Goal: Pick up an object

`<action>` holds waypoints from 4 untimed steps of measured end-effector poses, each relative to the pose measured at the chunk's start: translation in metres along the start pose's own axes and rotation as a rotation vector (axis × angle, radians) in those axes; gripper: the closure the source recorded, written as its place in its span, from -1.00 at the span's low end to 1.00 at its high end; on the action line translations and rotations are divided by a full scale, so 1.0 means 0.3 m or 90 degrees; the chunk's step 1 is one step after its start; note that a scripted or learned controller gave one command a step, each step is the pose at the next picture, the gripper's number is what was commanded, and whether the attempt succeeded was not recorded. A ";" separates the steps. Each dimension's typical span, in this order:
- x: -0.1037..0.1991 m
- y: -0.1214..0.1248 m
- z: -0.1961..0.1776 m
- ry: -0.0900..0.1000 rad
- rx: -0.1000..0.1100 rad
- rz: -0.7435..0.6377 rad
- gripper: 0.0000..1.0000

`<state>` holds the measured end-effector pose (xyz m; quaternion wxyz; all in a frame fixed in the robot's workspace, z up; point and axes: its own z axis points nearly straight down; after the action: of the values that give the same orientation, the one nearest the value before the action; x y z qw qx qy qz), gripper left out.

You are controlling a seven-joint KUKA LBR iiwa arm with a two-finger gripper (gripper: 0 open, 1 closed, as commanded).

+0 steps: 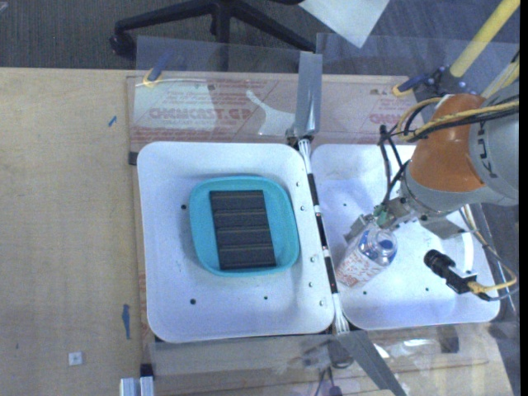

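Progress looks partial: the end effector (381,219) is down in the right bin (429,304), at the upper end of a small plastic bottle (369,256) lying near that bin's left wall, but whether it grips is unclear, so lifting remains. I judge the bottle's long axis runs diagonally, cap toward the arm, base toward the bin's lower left corner. In the left bin (165,295) sits a teal tray (202,221).

Wooden bench (58,221) under two white bins side by side; left bin (165,304), right bin (412,299). Beyond bins, clear panel with red lettering (206,110) and grey upright bracket (308,89) at their junction. Black office chair base (219,15) on dark carpet at top. Yellow pole (493,23) slants at upper right. Blue tape marks (125,320) on bench
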<state>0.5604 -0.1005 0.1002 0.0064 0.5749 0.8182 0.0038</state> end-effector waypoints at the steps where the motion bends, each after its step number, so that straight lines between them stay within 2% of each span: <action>1: -0.065 -0.204 0.037 0.001 0.005 0.034 -1.00; 2: -0.067 -0.198 0.001 -0.001 0.001 0.035 1.00; 3: -0.067 -0.198 0.001 -0.001 0.001 0.035 -1.00; 4: 0.067 -0.212 0.037 0.000 0.005 0.343 -1.00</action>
<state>0.4939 -0.1030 0.0882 0.0025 0.7717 0.6360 0.0022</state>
